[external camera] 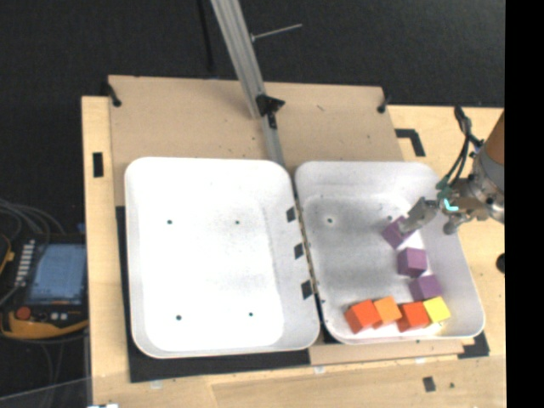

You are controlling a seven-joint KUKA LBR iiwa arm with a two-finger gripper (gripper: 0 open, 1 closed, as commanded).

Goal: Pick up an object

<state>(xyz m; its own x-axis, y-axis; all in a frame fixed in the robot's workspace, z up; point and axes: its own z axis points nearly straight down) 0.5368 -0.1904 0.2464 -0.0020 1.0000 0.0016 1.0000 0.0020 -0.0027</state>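
Two shallow white plastic bins are sitting side by side on the tan wooden surface (238, 117): the left bin (144, 330) and the right bin (357, 177). The grey arm's gripper (416, 218) is reaching into the right bin from the right, its tip touching or just beside a tilted purple cube (394, 233); whether it is open or closed cannot be told. Below are lying two more purple cubes (413, 261) (424, 286), then a row: red-orange block (364, 314), orange block (388, 309), red block (414, 314), yellow block (437, 310).
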